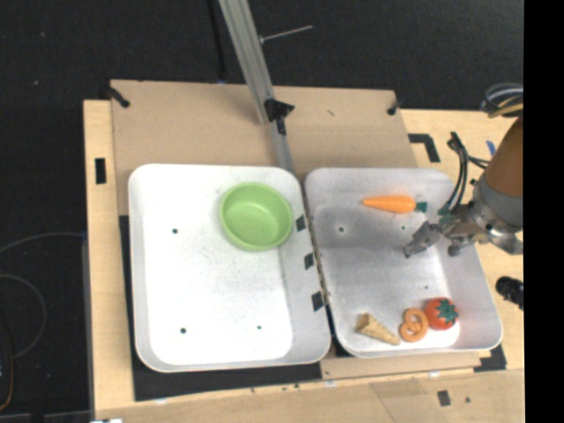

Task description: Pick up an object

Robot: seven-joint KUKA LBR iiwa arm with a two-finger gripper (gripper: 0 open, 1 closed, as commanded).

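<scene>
Two bins (159,263), pincer (434,241) below carrot (389,204)

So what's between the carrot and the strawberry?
Bare bin floor between carrot and strawberry in the camera view; the hand hangs beside.

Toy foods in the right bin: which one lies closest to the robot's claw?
The carrot, alone near the bin's far edge, just left of the gripper. The tomato, pretzel and cone cluster at the near edge.
</scene>
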